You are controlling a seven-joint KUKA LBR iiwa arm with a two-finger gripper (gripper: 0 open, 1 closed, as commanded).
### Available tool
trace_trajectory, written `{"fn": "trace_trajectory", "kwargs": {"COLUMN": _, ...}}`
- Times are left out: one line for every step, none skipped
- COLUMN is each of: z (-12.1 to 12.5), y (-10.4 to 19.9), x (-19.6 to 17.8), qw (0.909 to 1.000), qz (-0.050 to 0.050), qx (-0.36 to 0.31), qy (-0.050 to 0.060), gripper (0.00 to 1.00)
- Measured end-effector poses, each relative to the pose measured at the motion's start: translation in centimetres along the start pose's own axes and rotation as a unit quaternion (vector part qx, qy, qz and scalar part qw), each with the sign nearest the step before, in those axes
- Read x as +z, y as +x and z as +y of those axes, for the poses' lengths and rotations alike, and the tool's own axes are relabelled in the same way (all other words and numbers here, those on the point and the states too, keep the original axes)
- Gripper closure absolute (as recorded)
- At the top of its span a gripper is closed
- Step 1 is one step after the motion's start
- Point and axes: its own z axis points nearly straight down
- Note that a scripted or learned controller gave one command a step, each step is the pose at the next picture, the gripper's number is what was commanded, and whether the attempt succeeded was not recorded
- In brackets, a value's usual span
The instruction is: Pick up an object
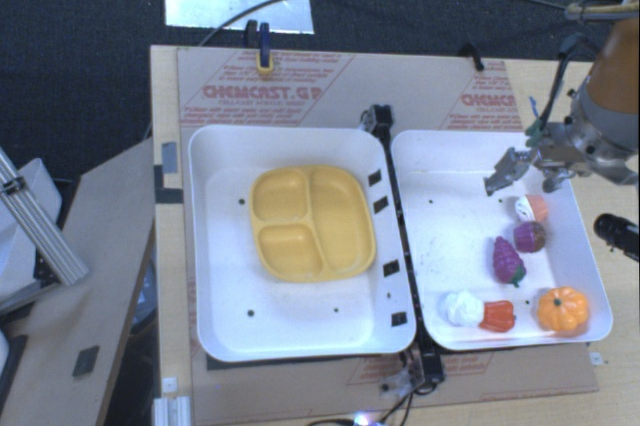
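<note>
The end effector hovers over the right bin near the tabletop's right edge, fingers spread, gripping nothing; just beneath lies a small peach-and-white piece; a purple grape bunch, an orange pumpkin sit toward the front-right corner; a yellow divided tray fills the left bin.

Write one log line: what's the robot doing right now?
end effector: open, above right bin | holding: nothing | nearest: pink-white toy | yellow tray: left bin

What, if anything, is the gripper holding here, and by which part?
Nothing. The gripper hangs open above the right bin with no object between its fingers; the purple grapes and orange pumpkin lie in the bin.
</note>
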Motion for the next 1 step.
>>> {"fn": "trace_trajectory", "kwargs": {"z": 0.18, "y": 0.02, "x": -0.55, "qw": 1.0, "qz": -0.001, "qx": -0.001, "qy": -0.005, "gripper": 0.0}}
